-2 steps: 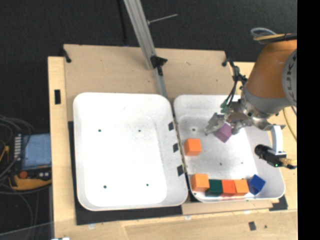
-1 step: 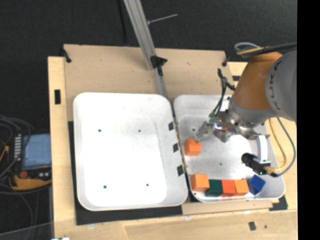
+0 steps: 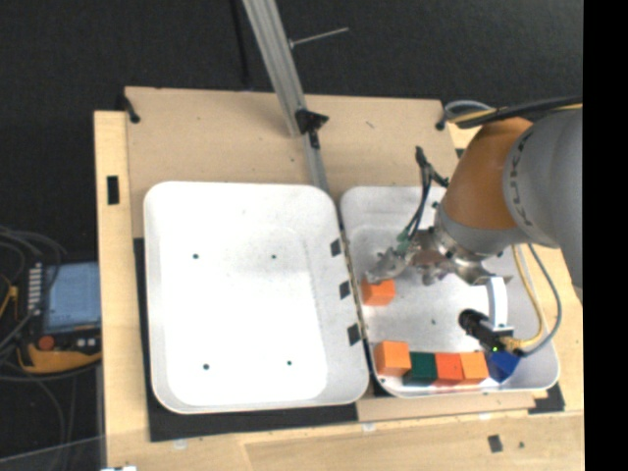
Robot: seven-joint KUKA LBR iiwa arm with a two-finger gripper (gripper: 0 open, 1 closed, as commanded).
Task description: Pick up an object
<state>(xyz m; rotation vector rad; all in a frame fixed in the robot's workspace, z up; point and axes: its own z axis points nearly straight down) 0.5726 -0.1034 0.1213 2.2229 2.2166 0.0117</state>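
Where the arm crosses the right bin, much of that bin is covered.
Hidden: the arm (image 3: 510, 189), grey with an orange band, hides the right bin's far right part; its body runs off the frame's right side.
Gripper: the gripper (image 3: 392, 261) sits low in the right bin (image 3: 365, 209), just above an orange block (image 3: 379, 290); how it stands, and whether it has hold of anything, cannot be told.
Blocks: six in the right bin, four orange, one green (image 3: 423, 367), one blue (image 3: 502, 365), partly behind a black fitting.
Row: five blocks line the near wall.
Bins: two; the left bin (image 3: 245, 292) is white with small dark dots.
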